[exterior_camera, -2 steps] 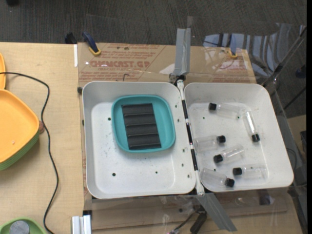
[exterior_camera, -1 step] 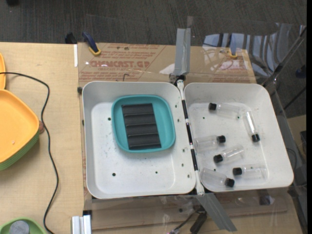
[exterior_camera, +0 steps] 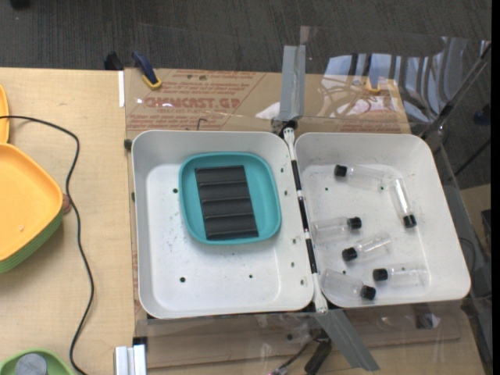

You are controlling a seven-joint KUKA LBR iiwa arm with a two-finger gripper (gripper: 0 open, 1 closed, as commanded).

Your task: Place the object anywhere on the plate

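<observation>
The plate [exterior_camera: 230, 198] is teal with a dark ribbed centre. The bins [exterior_camera: 156, 233] are white. The clear vials [exterior_camera: 401, 196] have black caps.

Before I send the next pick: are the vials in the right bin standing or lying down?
Lying down. The vials rest flat on their sides on the floor of the right bin, black caps pointing different ways.

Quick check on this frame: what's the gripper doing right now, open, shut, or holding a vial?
Gripper: not in frame, so its state cannot be told. The clear vials lie in the right bin.
</observation>
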